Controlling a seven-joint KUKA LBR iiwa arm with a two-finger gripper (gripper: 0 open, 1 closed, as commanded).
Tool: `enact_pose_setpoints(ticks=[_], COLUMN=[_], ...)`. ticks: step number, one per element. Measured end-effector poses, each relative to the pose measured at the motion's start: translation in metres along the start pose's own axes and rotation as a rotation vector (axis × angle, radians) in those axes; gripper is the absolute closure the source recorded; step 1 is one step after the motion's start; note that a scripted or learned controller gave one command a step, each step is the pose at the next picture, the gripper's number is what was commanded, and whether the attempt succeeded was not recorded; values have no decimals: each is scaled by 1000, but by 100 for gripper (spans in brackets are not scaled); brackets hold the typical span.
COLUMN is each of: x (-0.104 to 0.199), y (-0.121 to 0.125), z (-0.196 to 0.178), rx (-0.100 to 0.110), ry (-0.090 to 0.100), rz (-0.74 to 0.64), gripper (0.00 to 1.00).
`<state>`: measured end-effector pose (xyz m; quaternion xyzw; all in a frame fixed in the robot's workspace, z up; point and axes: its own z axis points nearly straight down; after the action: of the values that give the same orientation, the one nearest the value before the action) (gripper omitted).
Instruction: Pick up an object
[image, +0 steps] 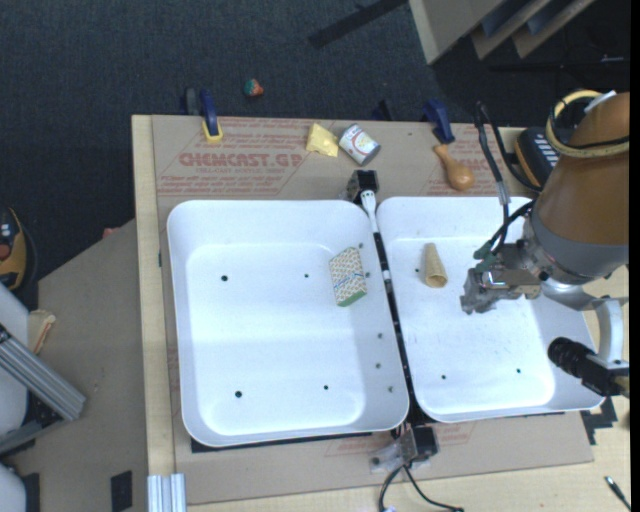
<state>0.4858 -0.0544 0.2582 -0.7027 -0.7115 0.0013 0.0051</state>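
Observation:
A small tan cone (433, 264) lies in the right bin (470, 395), near its upper left. In the left bin (250, 400), close to the right wall, rests a small block with a green and yellow dotted pattern (348, 275). My gripper (482, 296) hangs over the right bin, a short way right of the cone and slightly nearer the front, apart from it. Nothing shows in its grasp.
On the board behind the bins lie a yellow wedge (322, 140), a small white box (359, 144) and a brown wooden piece (455, 168). Blue clamps (210, 112) hold the board's far edge. A black item (365, 185) sits at the top of the divide between the bins.

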Motion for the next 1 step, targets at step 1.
enact_pose_setpoints(ticks=[1], x=[-20], y=[-7], z=[-120], rx=[-24], ry=[-8], rz=[12], gripper=[100])
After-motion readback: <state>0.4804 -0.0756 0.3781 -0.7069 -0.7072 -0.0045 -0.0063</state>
